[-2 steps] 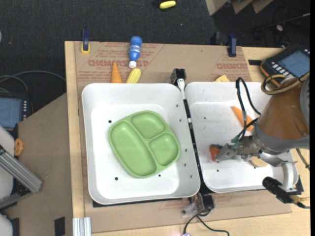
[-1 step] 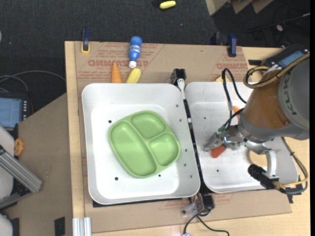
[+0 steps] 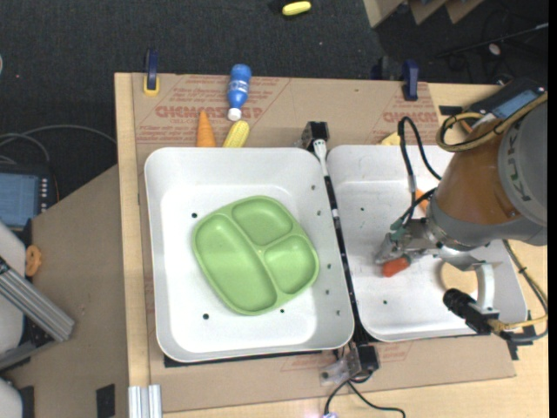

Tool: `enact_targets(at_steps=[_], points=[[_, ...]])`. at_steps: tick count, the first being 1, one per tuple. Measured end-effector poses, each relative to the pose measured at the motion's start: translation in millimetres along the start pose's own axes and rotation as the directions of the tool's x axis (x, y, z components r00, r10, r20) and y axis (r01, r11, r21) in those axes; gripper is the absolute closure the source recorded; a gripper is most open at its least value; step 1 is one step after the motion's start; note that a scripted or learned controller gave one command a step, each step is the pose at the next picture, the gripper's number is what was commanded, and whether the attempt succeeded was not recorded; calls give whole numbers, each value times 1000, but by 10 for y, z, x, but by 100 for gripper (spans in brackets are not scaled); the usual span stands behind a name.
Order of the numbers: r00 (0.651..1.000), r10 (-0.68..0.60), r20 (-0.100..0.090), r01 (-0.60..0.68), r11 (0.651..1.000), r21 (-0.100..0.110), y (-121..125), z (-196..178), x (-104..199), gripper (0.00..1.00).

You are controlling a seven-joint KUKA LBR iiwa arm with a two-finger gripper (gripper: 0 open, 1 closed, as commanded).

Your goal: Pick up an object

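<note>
A small red object (image 3: 394,266) lies on the floor of the right bin (image 3: 370,303), near its middle. My gripper (image 3: 393,249) is low in that bin, right above and touching the red object; its tips are hidden by the wrist, so their state is unclear. A bit of an orange object (image 3: 424,198) peeks out behind the arm (image 3: 487,190). A green divided plate (image 3: 254,253) lies in the middle of the left bin (image 3: 174,190).
On the cardboard behind the left bin lie a blue-and-white bottle (image 3: 238,90), an orange carrot-like piece (image 3: 204,130) and a yellow piece (image 3: 237,133). A black cable (image 3: 409,159) loops over the right bin. A yellow object (image 3: 297,9) lies on the dark floor beyond.
</note>
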State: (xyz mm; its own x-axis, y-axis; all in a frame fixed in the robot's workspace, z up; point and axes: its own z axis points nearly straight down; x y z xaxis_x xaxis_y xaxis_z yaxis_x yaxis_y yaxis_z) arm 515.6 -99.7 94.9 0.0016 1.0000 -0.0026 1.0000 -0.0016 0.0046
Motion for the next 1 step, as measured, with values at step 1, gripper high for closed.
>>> enact_targets(at_steps=[1], points=[[1000, -11, -4, 11, 1000, -10, 558, -960, 626, 100]])
